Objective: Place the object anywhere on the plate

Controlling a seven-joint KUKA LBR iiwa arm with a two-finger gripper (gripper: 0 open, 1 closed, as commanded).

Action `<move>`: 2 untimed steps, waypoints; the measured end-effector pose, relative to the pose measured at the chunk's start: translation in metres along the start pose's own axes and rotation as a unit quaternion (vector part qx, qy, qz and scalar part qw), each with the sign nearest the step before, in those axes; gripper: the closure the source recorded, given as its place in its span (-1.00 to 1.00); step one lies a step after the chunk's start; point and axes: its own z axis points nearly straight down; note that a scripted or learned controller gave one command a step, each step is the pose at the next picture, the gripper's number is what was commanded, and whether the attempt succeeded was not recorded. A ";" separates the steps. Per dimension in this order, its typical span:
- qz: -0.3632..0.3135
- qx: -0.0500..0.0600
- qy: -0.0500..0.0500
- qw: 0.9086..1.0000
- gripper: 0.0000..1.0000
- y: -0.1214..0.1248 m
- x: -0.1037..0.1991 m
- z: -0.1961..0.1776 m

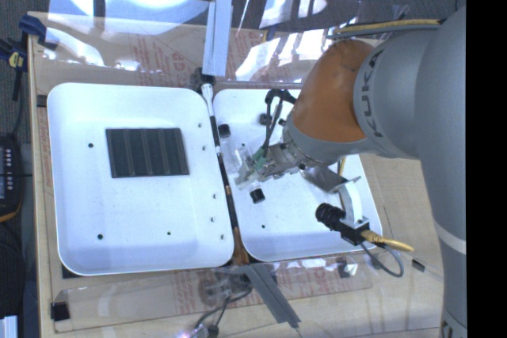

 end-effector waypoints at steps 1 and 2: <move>0.056 0.002 0.000 0.998 1.00 -0.016 0.076 0.000; 0.054 -0.001 0.000 0.999 1.00 0.002 0.150 -0.066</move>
